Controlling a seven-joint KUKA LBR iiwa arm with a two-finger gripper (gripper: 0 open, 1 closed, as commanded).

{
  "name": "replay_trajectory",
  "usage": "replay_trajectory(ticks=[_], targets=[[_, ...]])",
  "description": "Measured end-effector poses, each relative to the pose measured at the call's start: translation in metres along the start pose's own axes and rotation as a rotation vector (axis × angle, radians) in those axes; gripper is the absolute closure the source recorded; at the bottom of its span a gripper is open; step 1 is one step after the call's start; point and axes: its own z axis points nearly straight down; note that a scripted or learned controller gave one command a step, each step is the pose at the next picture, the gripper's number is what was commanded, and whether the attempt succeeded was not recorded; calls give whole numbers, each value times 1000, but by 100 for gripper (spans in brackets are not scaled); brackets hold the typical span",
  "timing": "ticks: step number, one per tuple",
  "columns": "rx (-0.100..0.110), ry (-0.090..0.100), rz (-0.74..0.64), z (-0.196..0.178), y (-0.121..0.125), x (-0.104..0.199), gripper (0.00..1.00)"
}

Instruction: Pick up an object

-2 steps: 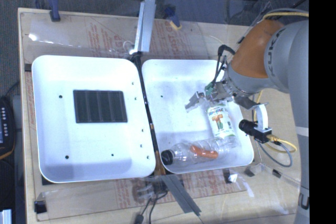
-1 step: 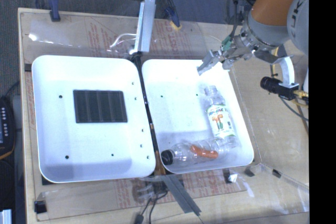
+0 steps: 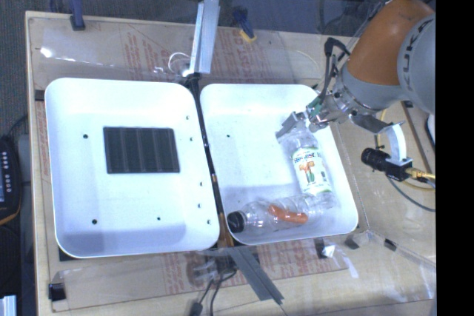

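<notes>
Nearest us, along the front wall of the right bin (image 3: 244,103), 1 clear bottle (image 3: 270,217) lies crosswise, black cap left. Beyond it, a labelled clear bottle (image 3: 309,166) runs lengthwise, its far end just under the gripper (image 3: 320,112). We can't tell its jaw state.

Robot arm (image 3: 385,48) reaches into the right-hand bin (image 3: 244,122) at a two-bin bench.

Its gripper (image 3: 317,113) sits by the neck of a clear labelled bottle (image 3: 309,170); a second clear bottle (image 3: 278,216), black-capped, lies along the near wall. The left bin (image 3: 74,122) holds a dark ribbed rectangular panel (image 3: 141,150).
</notes>
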Motion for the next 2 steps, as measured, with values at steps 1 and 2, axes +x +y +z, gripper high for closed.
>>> replay_trajectory(ticks=[1, 2], targets=[[0, 1, -23, 34, -1, 2, 0], [0, 1, -78, 68, 18, 19, 0]])
